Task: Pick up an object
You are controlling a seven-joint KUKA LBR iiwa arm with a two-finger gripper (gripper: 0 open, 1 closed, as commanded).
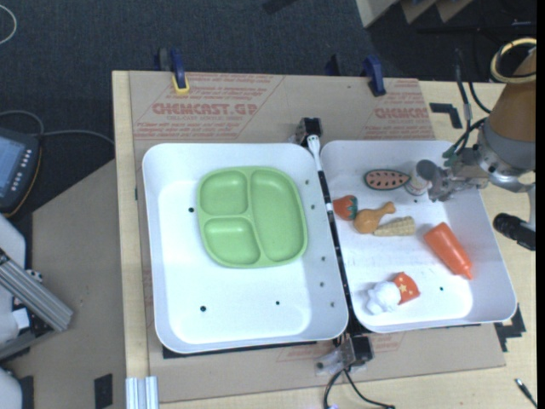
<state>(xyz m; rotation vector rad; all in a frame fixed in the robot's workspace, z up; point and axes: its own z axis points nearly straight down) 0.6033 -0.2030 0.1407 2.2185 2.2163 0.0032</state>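
Several toy foods lie in the right bin (490, 301). A brown watermelon slice (386, 178) sits near the back, with a red tomato (344, 206), a tan drumstick (374, 218) and a pale corn cob (396, 226) in front of it. An orange carrot (448, 248) lies further right. A white and red toy (393, 290) rests near the front wall. My gripper (431, 181) hangs over the back right of this bin, just right of the watermelon slice and above the carrot in the view. Nothing visibly sits in it.
The left bin (170, 254) holds a green divided plate (252, 216). The arm (511, 118) comes in from the right over the bench edge. Two blue clamps (372, 74) grip the cardboard at the back. A black rail (328, 220) runs between the bins.
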